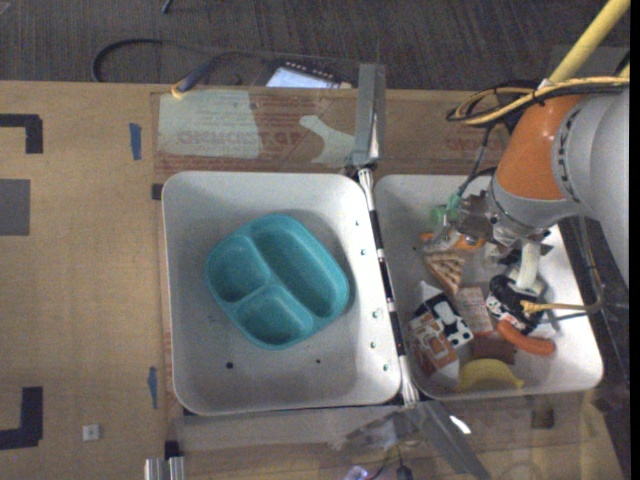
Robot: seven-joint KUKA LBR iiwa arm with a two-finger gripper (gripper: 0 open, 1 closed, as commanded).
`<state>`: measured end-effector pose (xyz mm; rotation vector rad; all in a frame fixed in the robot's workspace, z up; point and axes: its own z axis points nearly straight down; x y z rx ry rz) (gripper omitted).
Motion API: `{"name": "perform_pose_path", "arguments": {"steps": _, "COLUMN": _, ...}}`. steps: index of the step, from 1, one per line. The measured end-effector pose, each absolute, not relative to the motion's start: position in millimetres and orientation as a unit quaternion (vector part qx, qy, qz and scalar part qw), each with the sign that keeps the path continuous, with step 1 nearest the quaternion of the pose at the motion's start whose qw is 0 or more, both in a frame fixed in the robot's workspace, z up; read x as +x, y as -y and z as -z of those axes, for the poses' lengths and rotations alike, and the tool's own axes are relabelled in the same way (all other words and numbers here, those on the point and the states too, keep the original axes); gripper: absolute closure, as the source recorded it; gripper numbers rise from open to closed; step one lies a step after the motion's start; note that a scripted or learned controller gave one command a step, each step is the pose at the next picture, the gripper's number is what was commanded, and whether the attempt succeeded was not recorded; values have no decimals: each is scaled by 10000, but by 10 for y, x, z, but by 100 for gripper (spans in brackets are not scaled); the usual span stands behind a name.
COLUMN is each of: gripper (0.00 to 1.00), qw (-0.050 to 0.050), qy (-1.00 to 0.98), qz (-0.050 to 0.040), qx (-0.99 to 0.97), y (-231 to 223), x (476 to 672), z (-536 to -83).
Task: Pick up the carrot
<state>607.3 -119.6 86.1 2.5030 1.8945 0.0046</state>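
Observation:
The carrot (433,234) lies in the right bin (580,368) near its upper left, a small orange piece with a green top (440,213). My gripper (466,230) reaches down from the right, just to the right of the carrot and partly over it. Its tip sits low among the toys, above a toast-like slice (445,268). The arm's orange band (530,158) and grey wrist hide the bin floor behind the gripper.
The left bin (190,368) holds a teal divided plate (277,279). The right bin's front also holds a yellow banana (488,375), a red sausage (530,344), a brown block (492,349), a cow-patterned piece (452,324) and a small box (430,344).

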Motion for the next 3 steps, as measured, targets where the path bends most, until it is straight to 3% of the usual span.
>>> {"name": "perform_pose_path", "arguments": {"steps": 1, "gripper": 0, "qw": 14, "qy": -6986, "qz": -8, "qx": 7155, "y": 1230, "x": 6284, "z": -1620}}
{"name": "perform_pose_path", "arguments": {"steps": 2, "gripper": 0, "qw": 13, "qy": -6949, "qz": -15, "qx": 7191, "y": 1032, "x": 5993, "z": -862}}
{"name": "perform_pose_path", "arguments": {"steps": 3, "gripper": 100, "qw": 20, "qy": -6942, "qz": -27, "qx": 7198, "y": 1033, "x": 6002, "z": -967}}
